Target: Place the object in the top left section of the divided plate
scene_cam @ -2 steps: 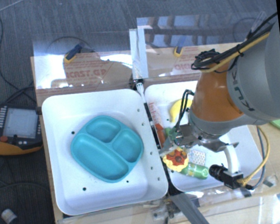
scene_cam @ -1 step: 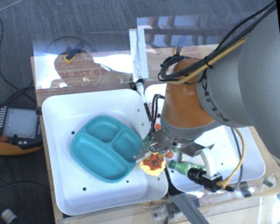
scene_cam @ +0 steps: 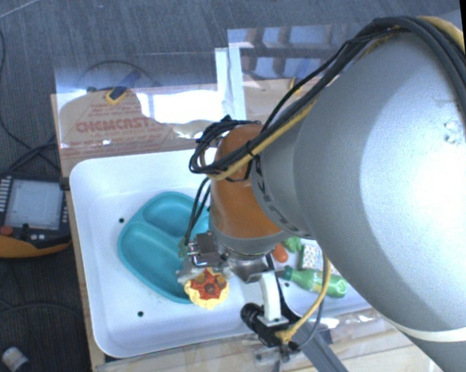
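A teal divided plate lies in the left white bin, tilted so its long side runs from upper right to lower left. A small yellow and red toy sits at the plate's lower right rim, partly over the bin floor. My gripper hangs directly above and touching the toy's top, under the orange wrist band. The wrist hides the plate's right part and the gripper's own tips.
The grey arm covers most of the right bin. A green toy, a small orange piece and a white patterned item lie there beside the arm. A brown Chemcast sheet lies behind the left bin.
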Controlling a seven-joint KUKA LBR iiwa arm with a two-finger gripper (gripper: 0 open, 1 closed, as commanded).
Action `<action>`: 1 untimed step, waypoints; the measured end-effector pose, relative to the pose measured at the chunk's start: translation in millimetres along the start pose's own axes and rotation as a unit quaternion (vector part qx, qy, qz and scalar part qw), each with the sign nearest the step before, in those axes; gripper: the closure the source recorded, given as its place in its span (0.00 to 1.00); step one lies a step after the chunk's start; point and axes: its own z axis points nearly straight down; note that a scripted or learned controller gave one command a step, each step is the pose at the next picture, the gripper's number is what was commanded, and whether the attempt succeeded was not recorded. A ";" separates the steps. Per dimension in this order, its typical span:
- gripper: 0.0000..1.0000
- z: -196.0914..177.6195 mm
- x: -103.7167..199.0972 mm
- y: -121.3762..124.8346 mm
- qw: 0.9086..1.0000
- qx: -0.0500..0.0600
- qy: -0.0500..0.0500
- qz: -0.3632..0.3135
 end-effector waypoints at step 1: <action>1.00 38.4 67.2 14.8 0.999 -0.023 0.007 0.023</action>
